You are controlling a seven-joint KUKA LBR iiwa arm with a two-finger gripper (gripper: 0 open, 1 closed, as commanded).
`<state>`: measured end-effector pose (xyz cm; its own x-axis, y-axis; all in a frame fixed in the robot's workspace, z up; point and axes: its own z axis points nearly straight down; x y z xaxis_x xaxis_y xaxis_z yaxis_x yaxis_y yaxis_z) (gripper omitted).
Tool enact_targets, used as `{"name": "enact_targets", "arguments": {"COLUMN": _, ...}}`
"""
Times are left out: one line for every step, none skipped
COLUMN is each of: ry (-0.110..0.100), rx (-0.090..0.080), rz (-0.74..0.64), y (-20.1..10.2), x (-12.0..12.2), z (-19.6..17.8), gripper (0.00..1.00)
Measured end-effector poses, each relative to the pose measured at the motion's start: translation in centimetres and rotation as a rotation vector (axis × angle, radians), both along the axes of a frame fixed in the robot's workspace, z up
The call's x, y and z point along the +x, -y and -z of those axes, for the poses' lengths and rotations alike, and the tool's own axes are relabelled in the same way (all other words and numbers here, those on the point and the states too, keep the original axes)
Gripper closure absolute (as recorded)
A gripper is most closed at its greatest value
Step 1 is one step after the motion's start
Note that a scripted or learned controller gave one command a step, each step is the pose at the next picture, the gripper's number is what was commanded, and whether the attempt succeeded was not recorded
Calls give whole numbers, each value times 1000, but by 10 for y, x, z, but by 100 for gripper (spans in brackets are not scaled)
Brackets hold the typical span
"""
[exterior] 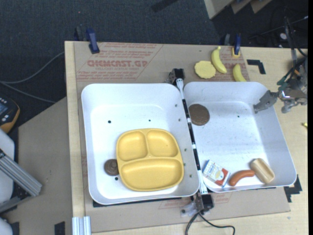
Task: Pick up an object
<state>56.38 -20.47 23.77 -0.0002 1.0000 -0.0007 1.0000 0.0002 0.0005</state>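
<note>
On the light brown worktop [78,131] stand two shallow white bins side by side. The end effector [266,102] of the arm is seen at the upper right corner of the right white bin [234,131], reaching in over its rim from the right; a grey finger-like part points down and to the left, and nothing is seen between its fingers, but I cannot tell if they are wide or narrow, because they are small and partly hidden. The things that could be picked lie apart from it. A round dark brown cookie-like disc [199,114] lies at the upper left of the right bin, near the wall shared with the other bin, to the left of the end effector. At the lower edge of this bin, well apart from the end effector, lie a small white and red packet [214,172], an orange-red toy sausage [241,177] just beside it, and a tan toy bread roll [262,170] touching the right end of the sausage. In the left white bin [98,111] lies a yellow plastic tray with three compartments [148,158], and a small brown round piece [111,167] rests beside its left lower edge. Behind the bins, on the worktop, are two yellow toy bananas [219,61] and a flat yellow round slice [205,69].
</note>
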Motion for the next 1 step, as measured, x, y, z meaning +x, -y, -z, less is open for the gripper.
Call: {"name": "enact_targets", "arguments": {"ry": -11, "rx": 7, "rz": -8, "y": -78, "x": 17, "z": 105, "gripper": 0}}
